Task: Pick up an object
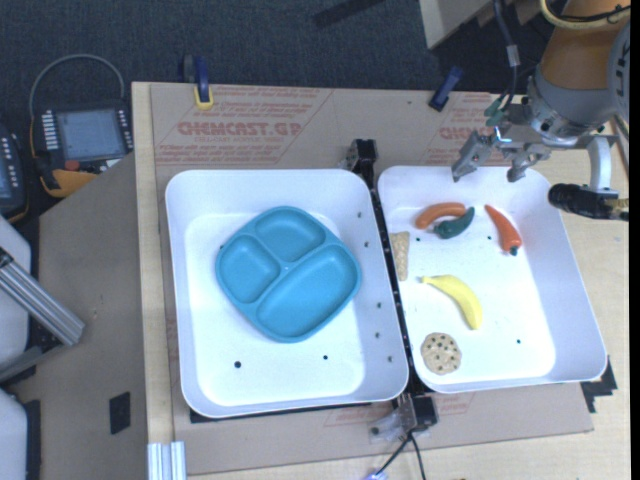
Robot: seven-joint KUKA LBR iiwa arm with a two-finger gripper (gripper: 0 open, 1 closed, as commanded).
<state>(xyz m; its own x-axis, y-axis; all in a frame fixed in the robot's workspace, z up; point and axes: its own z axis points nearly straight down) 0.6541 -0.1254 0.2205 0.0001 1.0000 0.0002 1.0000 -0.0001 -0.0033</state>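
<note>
Up over the far rim of the right bin (pixel 575 298), the end effector (pixel 497 164) hangs with fingers spread apart, nothing between them.

Closest below it are an orange hot dog (pixel 442 212) touching a dark green pepper (pixel 456 226), and an orange-red carrot (pixel 503 226) just beside them. Further toward the near side sit a banana (pixel 456 297), a cookie (pixel 440 351), and a tan cracker (pixel 400 256) against the left wall. Left bin (pixel 190 298) holds a blue divided plate (pixel 288 272). Both bins rest on the cardboard-covered worktop (pixel 150 148).
</note>
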